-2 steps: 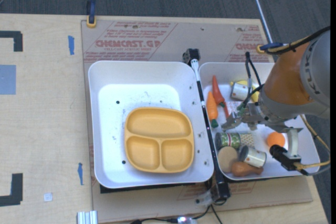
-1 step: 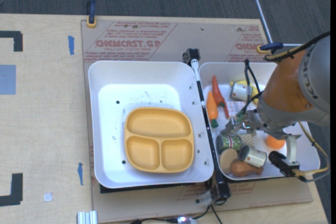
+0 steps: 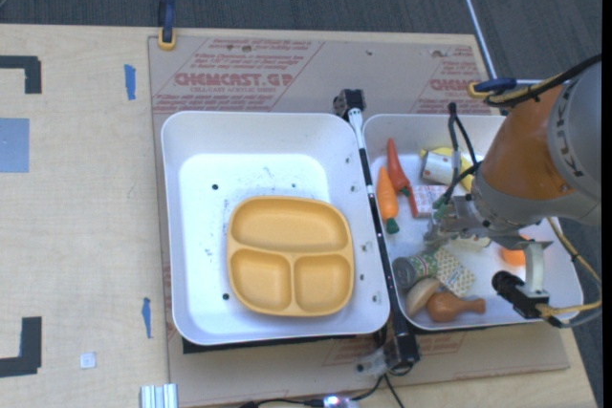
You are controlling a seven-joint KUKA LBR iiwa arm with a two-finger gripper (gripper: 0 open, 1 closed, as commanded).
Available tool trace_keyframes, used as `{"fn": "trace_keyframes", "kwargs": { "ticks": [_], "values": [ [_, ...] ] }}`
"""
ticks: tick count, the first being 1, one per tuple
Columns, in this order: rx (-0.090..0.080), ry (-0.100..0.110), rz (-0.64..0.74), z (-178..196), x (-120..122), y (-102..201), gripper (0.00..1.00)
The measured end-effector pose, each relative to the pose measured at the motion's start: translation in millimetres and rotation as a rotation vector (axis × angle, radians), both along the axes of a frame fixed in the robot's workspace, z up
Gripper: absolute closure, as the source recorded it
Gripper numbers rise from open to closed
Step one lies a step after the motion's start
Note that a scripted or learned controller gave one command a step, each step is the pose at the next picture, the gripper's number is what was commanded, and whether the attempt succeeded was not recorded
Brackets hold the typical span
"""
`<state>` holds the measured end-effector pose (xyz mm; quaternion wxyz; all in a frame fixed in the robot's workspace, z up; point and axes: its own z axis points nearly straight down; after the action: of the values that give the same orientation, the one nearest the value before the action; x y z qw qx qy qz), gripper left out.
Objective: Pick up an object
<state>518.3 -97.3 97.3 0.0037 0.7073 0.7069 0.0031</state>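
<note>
My gripper (image 3: 446, 227) hangs low in the right bin (image 3: 564, 315), under the grey and orange arm that comes in from the right. Just below it lie a grey-green can (image 3: 417, 266) on its side and a pale patterned piece (image 3: 456, 275). A brown drumstick (image 3: 449, 306) rests by the bin's near wall. To the left of the gripper an orange carrot (image 3: 385, 190) and a thin red piece (image 3: 402, 179) lie lengthwise. A white and yellow item (image 3: 439, 165) sits behind the gripper. The arm hides much of the bin's right half.
The left bin (image 3: 191, 148) holds a yellow-orange divided plate (image 3: 290, 255). A small orange piece (image 3: 513, 255) peeks out under the arm. Both bins stand on a brown cardboard sheet (image 3: 239, 72) on the wooden bench.
</note>
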Motion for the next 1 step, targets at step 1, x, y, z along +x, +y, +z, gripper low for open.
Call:
{"fn": "trace_keyframes", "kwargs": {
  "ticks": [1],
  "values": [
    [0.0,0.0,0.0,-0.1,-0.1,0.0,0.0]
  ]
}}
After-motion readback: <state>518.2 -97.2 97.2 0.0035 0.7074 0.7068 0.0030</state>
